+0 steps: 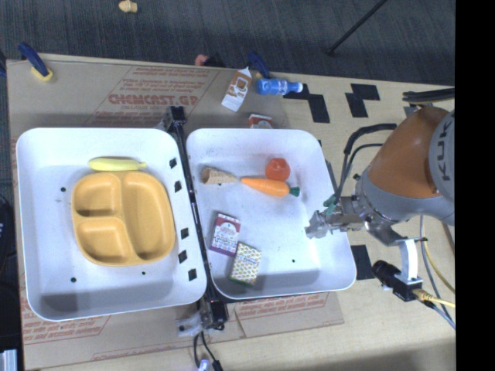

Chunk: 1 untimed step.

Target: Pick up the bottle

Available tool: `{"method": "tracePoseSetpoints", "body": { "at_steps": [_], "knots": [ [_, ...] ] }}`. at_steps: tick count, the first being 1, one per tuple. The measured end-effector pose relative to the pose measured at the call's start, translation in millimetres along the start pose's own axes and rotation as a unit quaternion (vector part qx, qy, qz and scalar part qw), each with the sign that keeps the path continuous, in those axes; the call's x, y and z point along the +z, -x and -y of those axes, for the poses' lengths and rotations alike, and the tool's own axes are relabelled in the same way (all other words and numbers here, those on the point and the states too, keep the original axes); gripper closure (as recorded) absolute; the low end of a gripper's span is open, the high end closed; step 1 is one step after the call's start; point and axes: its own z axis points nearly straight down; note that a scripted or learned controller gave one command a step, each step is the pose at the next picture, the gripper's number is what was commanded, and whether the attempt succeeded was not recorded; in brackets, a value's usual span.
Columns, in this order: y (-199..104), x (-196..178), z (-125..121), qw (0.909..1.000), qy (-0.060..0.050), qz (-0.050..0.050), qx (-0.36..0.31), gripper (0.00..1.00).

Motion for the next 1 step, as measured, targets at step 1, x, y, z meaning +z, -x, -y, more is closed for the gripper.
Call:
{"method": "tracePoseSetpoints", "body": {
  "at_steps": [1],
  "knots": [
    [-40.4,-16.3,-0.8,0.9857,0.001,0.000,0.169,1.00]
  ]
}}
